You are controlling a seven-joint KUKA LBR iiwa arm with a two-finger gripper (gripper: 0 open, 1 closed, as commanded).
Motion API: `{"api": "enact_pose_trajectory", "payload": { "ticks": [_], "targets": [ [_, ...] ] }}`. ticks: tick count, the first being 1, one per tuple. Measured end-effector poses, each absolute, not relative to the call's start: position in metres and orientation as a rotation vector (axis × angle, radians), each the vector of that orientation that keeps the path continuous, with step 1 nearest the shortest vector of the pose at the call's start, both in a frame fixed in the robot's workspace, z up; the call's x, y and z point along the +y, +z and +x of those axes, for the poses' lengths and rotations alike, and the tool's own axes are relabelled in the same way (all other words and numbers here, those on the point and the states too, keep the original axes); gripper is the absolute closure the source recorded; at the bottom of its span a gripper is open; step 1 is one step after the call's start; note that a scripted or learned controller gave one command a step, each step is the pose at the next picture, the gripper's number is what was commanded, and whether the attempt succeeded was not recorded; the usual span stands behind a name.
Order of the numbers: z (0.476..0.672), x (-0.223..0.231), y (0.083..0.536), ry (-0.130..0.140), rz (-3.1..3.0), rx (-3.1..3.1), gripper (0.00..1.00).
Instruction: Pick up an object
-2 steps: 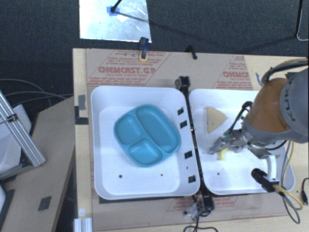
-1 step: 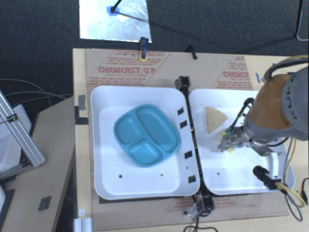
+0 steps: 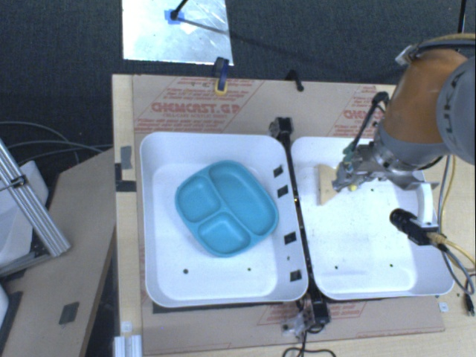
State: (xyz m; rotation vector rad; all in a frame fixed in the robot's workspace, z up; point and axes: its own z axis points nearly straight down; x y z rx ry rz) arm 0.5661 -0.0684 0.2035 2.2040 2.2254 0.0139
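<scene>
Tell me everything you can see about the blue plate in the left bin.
The blue plate is a light blue, rounded-rectangle tray that looks like moulded plastic. Raised ridges split it into three compartments: one long section along its upper right side and two smaller ones. It lies flat, right side up and turned at an angle, near the middle of the left bin, resting on the bin's white floor. Nothing sits in it or touches it.

The divided plastic plate (image 3: 225,207) is light blue against its shallow white left bin (image 3: 160,222). The right bin (image 3: 372,251) is white too, holding a flat tan piece (image 3: 326,184). Red lettering marks the brown cardboard sheet (image 3: 195,104).
</scene>
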Motion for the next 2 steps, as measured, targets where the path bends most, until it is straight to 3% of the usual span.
{"api": "enact_pose_trajectory", "payload": {
  "ticks": [1, 2],
  "targets": [
    [0.552, 0.039, 0.276, 0.013, 2.204, 2.234, 1.0],
    [0.498, 0.036, 0.266, -0.002, 2.222, 2.223, 1.0]
  ]
}}
